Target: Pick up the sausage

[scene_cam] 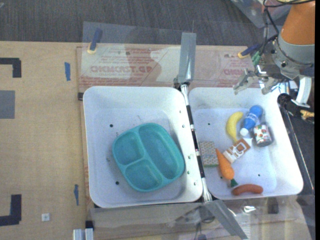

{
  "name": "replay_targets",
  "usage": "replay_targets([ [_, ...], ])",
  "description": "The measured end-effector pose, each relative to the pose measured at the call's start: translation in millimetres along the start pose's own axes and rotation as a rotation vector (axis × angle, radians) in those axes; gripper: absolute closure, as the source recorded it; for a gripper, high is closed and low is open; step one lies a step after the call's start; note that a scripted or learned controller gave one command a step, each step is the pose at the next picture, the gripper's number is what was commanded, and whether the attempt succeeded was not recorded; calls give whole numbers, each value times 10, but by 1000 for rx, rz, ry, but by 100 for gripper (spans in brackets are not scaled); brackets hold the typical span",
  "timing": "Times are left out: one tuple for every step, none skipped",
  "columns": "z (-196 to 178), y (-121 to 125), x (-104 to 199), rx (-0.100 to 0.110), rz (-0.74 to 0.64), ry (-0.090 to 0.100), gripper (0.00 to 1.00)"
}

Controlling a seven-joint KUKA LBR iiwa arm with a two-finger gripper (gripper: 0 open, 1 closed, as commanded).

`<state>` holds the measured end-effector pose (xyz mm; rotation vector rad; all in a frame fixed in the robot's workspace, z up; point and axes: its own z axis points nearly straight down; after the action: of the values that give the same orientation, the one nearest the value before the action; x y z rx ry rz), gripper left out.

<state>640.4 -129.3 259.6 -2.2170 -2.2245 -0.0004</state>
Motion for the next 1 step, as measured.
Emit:
replay_targets([
  [1313,-748,-276,-1,18,-1,0],
])
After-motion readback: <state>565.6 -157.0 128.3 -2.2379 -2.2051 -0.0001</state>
